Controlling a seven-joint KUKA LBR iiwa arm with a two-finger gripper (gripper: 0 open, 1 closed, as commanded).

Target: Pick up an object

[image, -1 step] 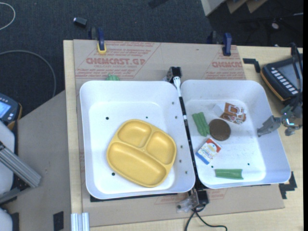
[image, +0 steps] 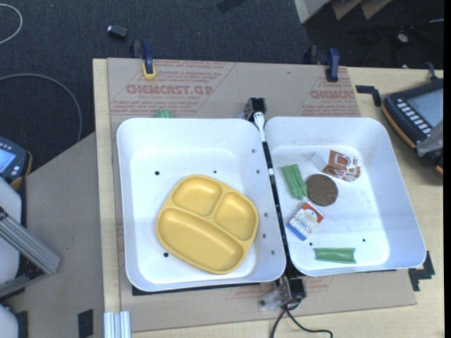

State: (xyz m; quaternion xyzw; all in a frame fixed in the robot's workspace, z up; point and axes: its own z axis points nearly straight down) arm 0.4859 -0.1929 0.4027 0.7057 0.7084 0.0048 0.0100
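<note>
We find a robotics laboratory or test cell, not a domestic setting. The bench (image: pixel 394 83) carries a cardboard sheet (image: pixel 211 83) fixed at its far edge by two blue clamps (image: pixel 147 55), with two white bins (image: pixel 134 160) set side by side on it. A handheld control pendant (image: pixel 416 111) rests at the bench's right edge. Loose cables (image: pixel 42 83) trail over dark carpet (image: pixel 56 20) beyond the far-left corner, and aluminium framing (image: pixel 28 245) stands at the left.

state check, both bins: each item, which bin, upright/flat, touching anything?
yellow divided plate: left bin, flat, face up.
brown disc: right bin, flat.
green piece: right bin, flat, left of disc.
second green piece: right bin, flat, near front wall.
small carton: right bin, lying down.
brown-white packet: right bin, flat.
</note>
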